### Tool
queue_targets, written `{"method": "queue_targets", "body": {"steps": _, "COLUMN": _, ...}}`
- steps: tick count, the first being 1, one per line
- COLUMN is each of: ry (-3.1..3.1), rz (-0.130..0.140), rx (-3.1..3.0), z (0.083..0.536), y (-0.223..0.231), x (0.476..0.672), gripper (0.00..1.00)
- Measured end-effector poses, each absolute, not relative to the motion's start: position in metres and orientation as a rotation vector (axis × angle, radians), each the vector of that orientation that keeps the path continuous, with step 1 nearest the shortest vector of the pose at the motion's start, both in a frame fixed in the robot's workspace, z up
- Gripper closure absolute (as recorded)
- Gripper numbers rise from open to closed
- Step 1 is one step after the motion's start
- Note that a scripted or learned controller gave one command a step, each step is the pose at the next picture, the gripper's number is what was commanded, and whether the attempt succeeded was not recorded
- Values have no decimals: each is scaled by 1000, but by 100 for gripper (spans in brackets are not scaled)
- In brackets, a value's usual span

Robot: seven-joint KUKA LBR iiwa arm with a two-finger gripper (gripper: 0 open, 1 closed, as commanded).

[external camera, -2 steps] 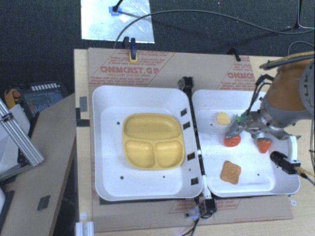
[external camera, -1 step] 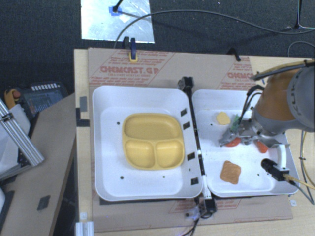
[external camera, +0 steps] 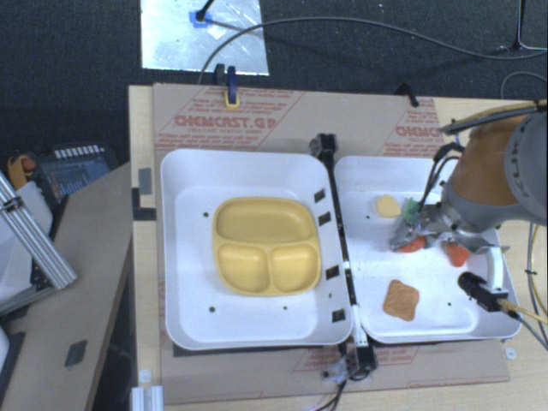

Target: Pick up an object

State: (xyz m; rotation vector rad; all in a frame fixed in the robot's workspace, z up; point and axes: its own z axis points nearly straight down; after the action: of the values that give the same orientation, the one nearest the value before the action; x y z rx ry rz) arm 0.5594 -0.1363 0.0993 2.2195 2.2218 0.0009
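Camera view: the gripper (external camera: 409, 236) is low in the right bin (external camera: 368, 268), at a small red-orange object (external camera: 414, 245). Whether it is clamped on that object cannot be told; the area is cluttered. A pale yellow piece (external camera: 389, 205) lies near, a brown piece (external camera: 401, 300) farther forward. The left bin (external camera: 184, 229) holds a yellow divided tray (external camera: 265, 245).

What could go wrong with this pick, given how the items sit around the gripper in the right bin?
The gripper sits low among a tight cluster: an orange-red piece and a green piece beside it, so it may pinch two or nudge one away. Another orange-red piece lies partly under the arm, out of easy reach.
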Motion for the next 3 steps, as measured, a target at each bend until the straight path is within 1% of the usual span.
{"method": "queue_targets", "body": {"steps": 1, "ry": 2222, "rz": 5, "rx": 2214, "z": 144, "y": -134, "x": 565, "gripper": 100}}
{"method": "queue_targets", "body": {"steps": 2, "ry": 2222, "rz": 6, "rx": 2213, "z": 207, "y": -133, "x": 563, "gripper": 100}}
{"method": "queue_targets", "body": {"steps": 3, "ry": 2223, "rz": 6, "rx": 2212, "z": 252, "y": -133, "x": 569, "gripper": 100}}
